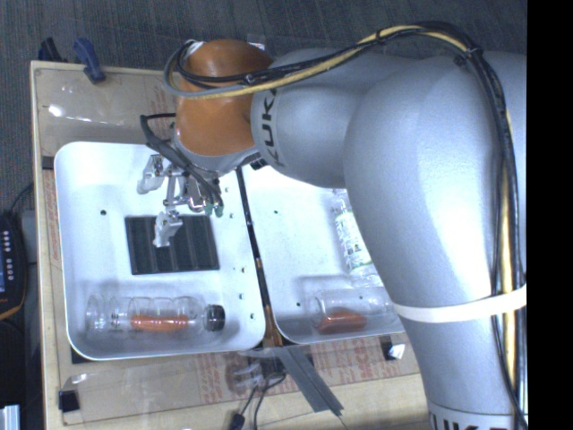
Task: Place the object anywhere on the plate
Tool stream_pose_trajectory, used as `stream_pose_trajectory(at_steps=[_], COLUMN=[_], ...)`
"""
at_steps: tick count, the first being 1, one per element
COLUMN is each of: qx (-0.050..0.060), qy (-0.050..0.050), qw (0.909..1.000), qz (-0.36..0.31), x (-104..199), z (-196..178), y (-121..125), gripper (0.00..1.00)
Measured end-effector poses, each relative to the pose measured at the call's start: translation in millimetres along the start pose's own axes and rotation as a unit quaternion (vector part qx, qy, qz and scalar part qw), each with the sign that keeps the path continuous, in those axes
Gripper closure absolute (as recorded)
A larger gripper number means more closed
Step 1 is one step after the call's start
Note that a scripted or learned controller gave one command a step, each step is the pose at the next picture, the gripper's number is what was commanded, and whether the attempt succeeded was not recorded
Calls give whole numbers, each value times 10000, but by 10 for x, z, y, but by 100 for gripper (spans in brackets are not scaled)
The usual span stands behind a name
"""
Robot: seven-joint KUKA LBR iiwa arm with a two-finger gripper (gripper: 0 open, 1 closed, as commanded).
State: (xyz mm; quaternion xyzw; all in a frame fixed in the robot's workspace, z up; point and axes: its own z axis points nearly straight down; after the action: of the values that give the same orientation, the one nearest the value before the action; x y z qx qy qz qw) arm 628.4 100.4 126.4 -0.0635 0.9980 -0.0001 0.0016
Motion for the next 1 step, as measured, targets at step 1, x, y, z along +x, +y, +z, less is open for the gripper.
stream_pose_trajectory(at_steps=[1], qx=[-1], qy=[21], qw=[10000], qz=[63], x=[226], z=[345], y=[517], gripper=[0])
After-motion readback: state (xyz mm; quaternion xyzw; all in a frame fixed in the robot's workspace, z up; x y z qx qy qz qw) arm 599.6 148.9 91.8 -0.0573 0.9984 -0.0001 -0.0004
